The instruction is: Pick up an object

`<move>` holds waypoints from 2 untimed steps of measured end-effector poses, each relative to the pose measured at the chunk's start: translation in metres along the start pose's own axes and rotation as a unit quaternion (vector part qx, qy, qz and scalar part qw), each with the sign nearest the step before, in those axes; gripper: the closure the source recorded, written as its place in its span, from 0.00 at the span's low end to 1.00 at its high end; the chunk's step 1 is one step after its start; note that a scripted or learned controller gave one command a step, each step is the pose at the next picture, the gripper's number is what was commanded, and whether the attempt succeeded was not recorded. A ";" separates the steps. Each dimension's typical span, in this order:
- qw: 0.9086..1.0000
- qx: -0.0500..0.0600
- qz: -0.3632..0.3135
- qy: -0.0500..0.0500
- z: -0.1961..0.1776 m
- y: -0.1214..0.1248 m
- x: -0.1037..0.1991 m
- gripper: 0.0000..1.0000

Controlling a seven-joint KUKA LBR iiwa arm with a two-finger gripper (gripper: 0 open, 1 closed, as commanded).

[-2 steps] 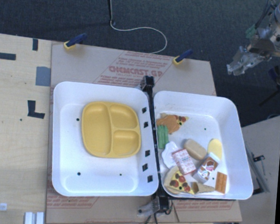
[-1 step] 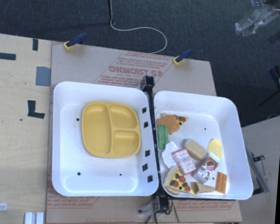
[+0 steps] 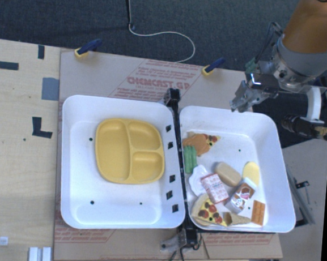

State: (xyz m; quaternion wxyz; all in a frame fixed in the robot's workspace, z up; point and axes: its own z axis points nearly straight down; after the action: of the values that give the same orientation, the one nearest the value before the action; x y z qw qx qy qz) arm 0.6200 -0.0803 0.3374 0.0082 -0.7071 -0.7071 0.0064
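My gripper [image 3: 243,101] hangs over the far rim of the right bin [image 3: 276,142]. Left of it sits the left bin [image 3: 74,147], with a divided tray [image 3: 130,151] lying in it. Toy food [image 3: 221,186] is piled in the right bin, mostly toward its near side.

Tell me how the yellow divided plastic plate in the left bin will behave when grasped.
The yellow divided plastic plate looks rigid and probably light. It lies flat on the left white bin, so its low rim may be hard to pinch. It seems unlikely to roll.
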 end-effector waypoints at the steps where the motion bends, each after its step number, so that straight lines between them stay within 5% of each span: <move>1: 1.000 -0.020 -0.002 -0.002 -0.190 0.017 0.026 1.00; 2: 1.000 -0.006 0.000 -0.001 -0.095 0.007 0.026 1.00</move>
State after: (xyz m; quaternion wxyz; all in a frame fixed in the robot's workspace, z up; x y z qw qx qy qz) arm 0.6285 -0.0544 0.4325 0.0032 -0.7074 -0.7068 0.0035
